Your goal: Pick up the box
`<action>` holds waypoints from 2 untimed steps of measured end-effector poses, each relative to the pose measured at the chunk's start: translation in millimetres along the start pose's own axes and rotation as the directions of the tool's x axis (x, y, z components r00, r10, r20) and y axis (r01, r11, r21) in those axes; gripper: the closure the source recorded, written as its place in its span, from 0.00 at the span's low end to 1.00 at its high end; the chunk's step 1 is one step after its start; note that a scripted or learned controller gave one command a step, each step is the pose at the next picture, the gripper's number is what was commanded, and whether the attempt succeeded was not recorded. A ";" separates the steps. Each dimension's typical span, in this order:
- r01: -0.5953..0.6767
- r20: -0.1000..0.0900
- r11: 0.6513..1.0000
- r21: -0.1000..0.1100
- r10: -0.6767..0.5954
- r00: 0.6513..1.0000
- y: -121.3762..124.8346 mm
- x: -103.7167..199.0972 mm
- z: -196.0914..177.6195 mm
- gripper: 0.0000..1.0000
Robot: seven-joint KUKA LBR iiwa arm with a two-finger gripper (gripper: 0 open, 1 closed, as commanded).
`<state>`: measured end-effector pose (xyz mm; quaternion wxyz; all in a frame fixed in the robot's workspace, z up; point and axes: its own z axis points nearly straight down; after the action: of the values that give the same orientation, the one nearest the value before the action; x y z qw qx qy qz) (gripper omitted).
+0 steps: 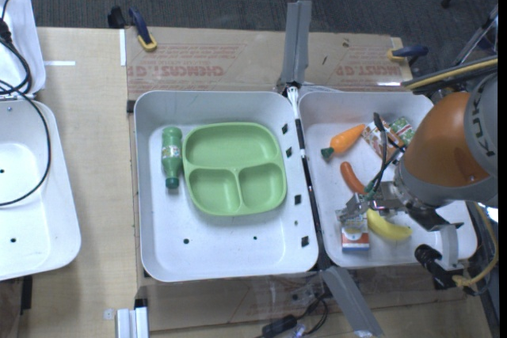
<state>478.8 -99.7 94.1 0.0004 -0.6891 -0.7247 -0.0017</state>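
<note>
My fingers' state I cannot tell; my gripper (354, 211) hovers over the box (355, 238) in the right bin (317, 170), banana (388, 227) beside.

arm (475, 131): grey | band: orange | cables: black | hand (356, 211): metallic

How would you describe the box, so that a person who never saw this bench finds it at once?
Look in the right bin, near its front edge. The box is a small carton with orange and blue on its face, just under the gripper. Beside it lies the banana, yellow and curved; the box alone is flat-sided.
</note>
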 end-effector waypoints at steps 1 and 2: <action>-0.005 0.005 1.000 -0.005 0.005 1.000 1.5 -2.1 -9.9 1.00; -0.004 0.005 1.000 -0.005 0.004 1.000 1.4 -2.1 -9.9 0.00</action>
<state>480.3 -101.7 104.0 -0.0033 -0.6906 -0.7232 -0.0018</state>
